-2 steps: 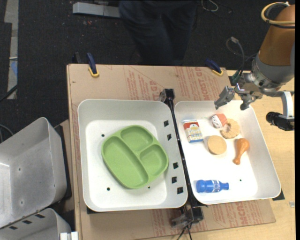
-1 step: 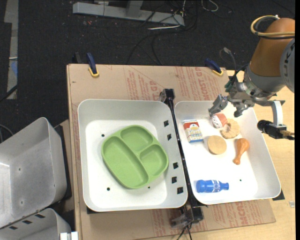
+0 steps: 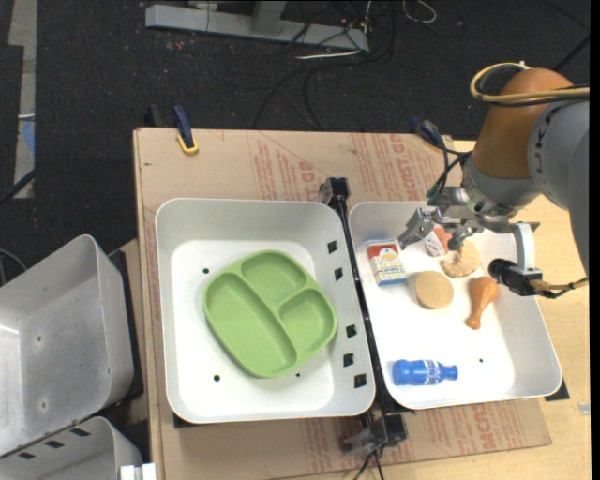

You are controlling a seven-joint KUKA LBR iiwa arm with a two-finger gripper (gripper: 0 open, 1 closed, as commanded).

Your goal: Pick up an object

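While arm hovers | two bins (image 3: 169, 281) | one plate (image 3: 269, 312) | perhaps five items.

a dark speckled floor (image 3: 84, 84) fills the top and left, crossed by loose black cables (image 3: 281, 89). a grey metal frame (image 3: 253, 23) lies flat near the top edge. a brown cardboard sheet (image 3: 281, 159) with faded red print covers the bench; a blue-and-yellow clamp (image 3: 186, 131) grips its far left corner. a spare white bin (image 3: 56, 337) sits tilted at the lower left. the light is even and soft
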